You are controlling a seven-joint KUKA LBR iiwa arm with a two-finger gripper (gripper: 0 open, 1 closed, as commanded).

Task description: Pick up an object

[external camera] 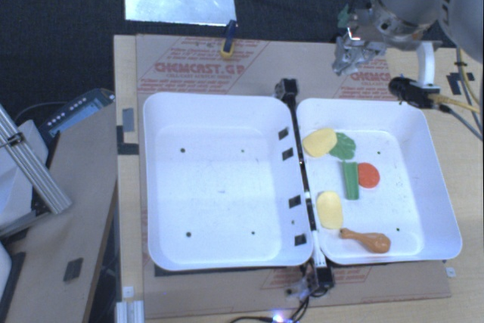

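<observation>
Nearest me in the right bin (435, 163) lies a drumstick (368, 240), then yellow, green and red pieces bunched together. My pincer (349, 60) hangs beyond the far rim; I cannot tell its state. Descending there risks missing.

Two bins side by side, right bin (435, 155) holding small objects, tool (354, 57) behind it.
</observation>
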